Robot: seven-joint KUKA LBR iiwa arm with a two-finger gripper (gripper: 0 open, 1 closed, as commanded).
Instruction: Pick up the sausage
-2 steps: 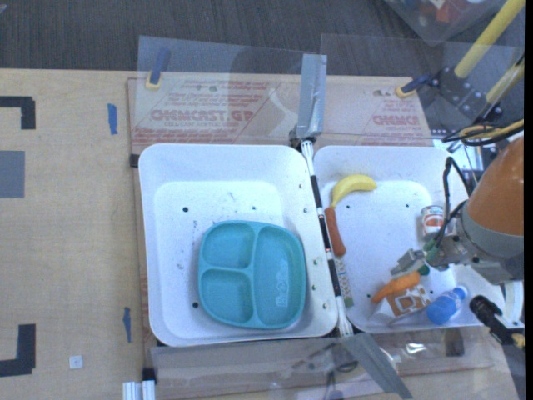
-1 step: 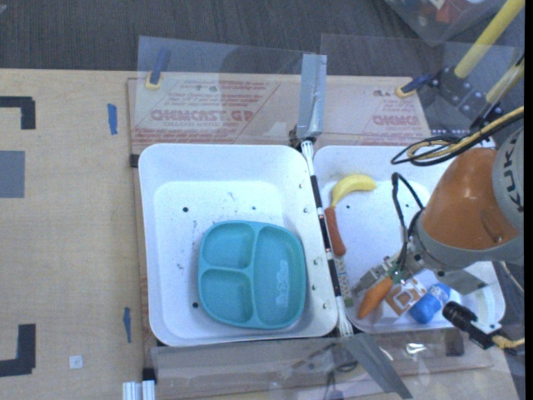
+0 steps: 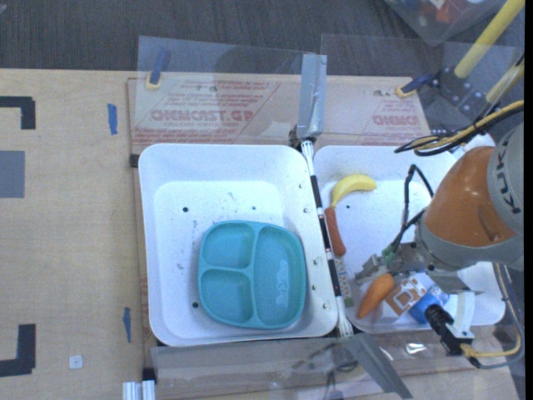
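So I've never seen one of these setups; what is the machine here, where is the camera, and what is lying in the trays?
One fixed camera looks down at a slant on a bench with two white bins. The grey and orange shape at the right is a robot arm reaching into the right bin. Its gripper hangs low in that bin, too cluttered to judge. That bin holds a banana, a reddish sausage along its left wall, and a carrot near the gripper. The left bin holds a teal divided plate. The sausage lies apart from the gripper.
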